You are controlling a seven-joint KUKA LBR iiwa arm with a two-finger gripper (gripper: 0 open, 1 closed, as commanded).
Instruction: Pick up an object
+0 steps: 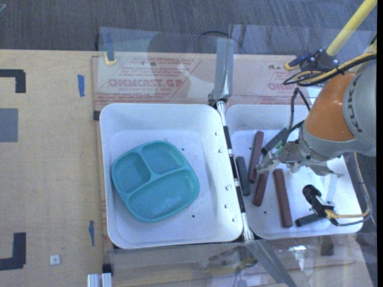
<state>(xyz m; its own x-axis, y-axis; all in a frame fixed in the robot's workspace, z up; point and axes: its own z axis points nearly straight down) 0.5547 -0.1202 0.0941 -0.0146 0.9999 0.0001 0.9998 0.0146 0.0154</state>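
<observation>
Plywood bench [48, 190], black corner marks and blue tape bits at left. Two white bins side by side. The left bin [119, 117] has one teal three-compartment plate [155, 181]. The right bin [246, 121] has three brown sticks [283, 199] and one dark grey stick [242, 175] by its left wall. The arm's gripper [276, 155] is low over the brown sticks; can't tell if open or closed, nothing seen held. Far: cardboard [149, 79] under a clear sheet, then grey carpet [179, 11].

Pale wooden bench [48, 178]. Two shallow white bins sit on it side by side: left bin [155, 121], right bin [269, 117]. Blue tape strip [81, 85] near left bin.
</observation>
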